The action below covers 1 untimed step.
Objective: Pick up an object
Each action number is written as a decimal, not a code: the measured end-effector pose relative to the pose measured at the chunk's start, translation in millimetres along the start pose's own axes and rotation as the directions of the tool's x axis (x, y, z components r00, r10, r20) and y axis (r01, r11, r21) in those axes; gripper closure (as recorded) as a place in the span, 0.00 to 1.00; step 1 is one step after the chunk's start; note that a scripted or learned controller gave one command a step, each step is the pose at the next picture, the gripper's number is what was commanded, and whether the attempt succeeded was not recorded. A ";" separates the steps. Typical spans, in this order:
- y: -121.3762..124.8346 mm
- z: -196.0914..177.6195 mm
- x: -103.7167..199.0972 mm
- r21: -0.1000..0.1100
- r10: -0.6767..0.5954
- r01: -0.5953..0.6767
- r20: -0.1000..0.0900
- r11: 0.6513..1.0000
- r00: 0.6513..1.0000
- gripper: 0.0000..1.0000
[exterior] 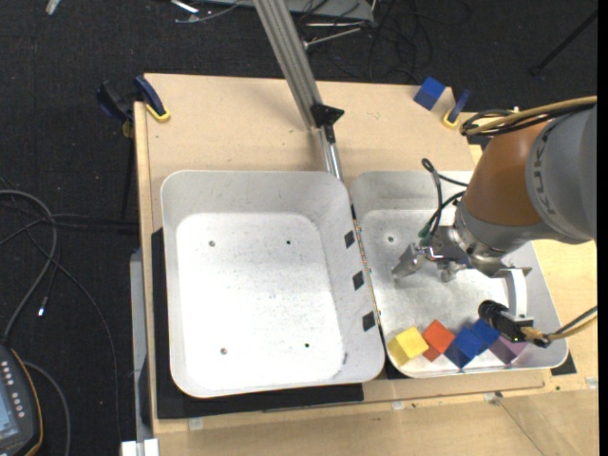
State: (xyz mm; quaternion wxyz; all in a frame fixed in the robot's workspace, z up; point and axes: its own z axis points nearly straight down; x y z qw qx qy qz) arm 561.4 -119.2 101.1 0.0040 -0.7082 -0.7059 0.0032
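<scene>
While the arm reached in from the right, the scene lay as follows.

Bench (237, 126): a tan board carrying two shallow white bins side by side, with clamps at its far corners.
Left bin (180, 198): white and speckled, its floor showing four small dark dots.
Metal pole (290, 50): slanted down from the top of the view to the far edge between the two bins.
Right bin (380, 193): white, holding all the blocks along its near edge.
Gripper (410, 262): hung low over the middle of the right bin, its grey metal fingers pointing toward the bin's left wall; whether they were parted or closed could not be told, and no block showed between them.
Yellow block (409, 345): near the near-left corner of the right bin, just beside the orange block.
Orange block (438, 338): touching or nearly touching the yellow one on its right side.
Blue block (473, 341): larger, just right of the orange block, by the near edge.
Purple block (511, 349): at the near-right corner, partly hidden by a black fitting on the arm.
Blue cube (430, 91): on the bench's far-right corner, outside the bins.
Arm (532, 179): grey with an orange band, over the right bin's right side.
</scene>
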 end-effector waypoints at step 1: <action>-18.5 -98.5 33.1 -0.018 -0.008 0.009 0.001 1.000 1.000 0.00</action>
